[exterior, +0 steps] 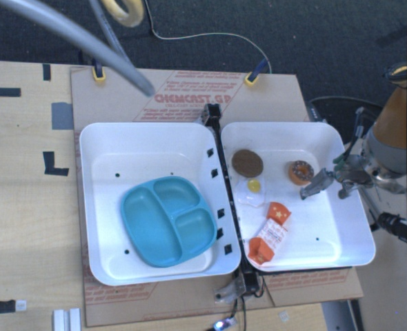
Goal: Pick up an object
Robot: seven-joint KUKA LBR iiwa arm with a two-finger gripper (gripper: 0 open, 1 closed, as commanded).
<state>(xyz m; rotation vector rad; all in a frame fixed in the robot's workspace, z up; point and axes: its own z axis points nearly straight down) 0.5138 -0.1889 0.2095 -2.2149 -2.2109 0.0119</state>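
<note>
On the counter [24, 185], the left shallow white bin [96, 157] holds a blue plastic plate with three compartments [169, 219]. In the right white bin [328, 247], left to right, lie a round brown cookie-like disc [247, 163], a small yellow piece [254, 185] just below it, an orange-and-white packet [270, 234] toward the near wall, and a sprinkled doughnut-like ring [301, 172]. The end effector [328, 183] hangs over the bin's right side with its fingers spread, pinching nothing, just right of the ring.
</note>
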